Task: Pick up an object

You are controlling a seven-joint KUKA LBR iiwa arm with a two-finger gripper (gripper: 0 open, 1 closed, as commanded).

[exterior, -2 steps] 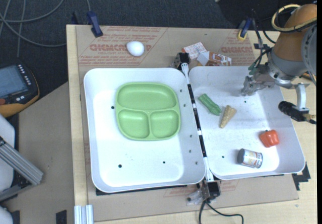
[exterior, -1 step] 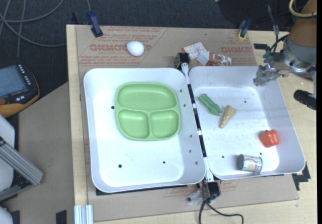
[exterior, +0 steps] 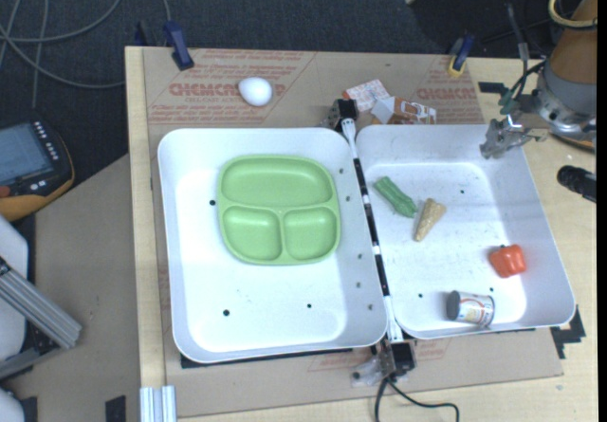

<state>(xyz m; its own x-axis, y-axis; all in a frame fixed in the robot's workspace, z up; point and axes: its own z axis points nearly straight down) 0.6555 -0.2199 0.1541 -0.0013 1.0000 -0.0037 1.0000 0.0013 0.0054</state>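
From here I cannot tell how my gripper [exterior: 500, 137] is set; it hovers over the right bin's [exterior: 531, 221] far right corner. The green pod [exterior: 395, 196] near the bin's left wall looks light and stiff; I'd pinch across its middle.

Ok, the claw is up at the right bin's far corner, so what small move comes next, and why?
Probably bring the claw toward the near side of the right bin and over the orange object. The claw sits at the bin's far right rim with nothing seen between its fingers. The orange piece lies closest along that side, apart from the green piece, the tan cone and the small can.
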